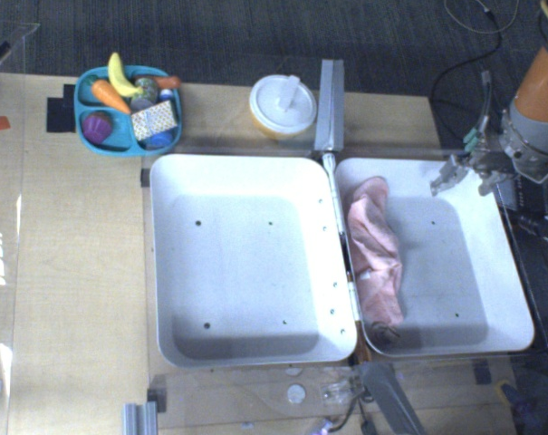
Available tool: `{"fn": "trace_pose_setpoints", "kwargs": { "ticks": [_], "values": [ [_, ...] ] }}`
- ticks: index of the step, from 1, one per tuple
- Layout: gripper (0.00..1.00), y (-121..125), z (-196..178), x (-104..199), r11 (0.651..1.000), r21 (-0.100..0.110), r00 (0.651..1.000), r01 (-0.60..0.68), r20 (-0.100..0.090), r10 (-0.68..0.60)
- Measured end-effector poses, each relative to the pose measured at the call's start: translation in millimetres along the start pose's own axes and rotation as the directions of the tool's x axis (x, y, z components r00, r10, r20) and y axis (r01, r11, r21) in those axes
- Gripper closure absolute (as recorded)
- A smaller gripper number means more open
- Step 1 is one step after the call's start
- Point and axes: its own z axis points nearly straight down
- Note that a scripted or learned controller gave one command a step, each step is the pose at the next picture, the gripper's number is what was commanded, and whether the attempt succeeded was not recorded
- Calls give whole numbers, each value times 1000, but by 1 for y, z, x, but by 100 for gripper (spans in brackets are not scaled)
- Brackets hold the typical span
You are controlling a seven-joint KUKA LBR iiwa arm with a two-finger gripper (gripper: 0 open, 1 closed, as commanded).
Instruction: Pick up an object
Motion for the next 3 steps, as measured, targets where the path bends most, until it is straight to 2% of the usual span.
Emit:
{"fn": "trace_pose_setpoints", "kwargs": {
  "ticks": [1, 2, 3],
  "values": [
    [0, 46, 84, 13, 972, 0, 972, 234, 1, -234],
    [0, -83, 123, 26, 937, -7, 937, 350, 4, -350],
    [0, 2, 125, 35, 921, -7, 921, 389, 4, -389]
  ]
}}
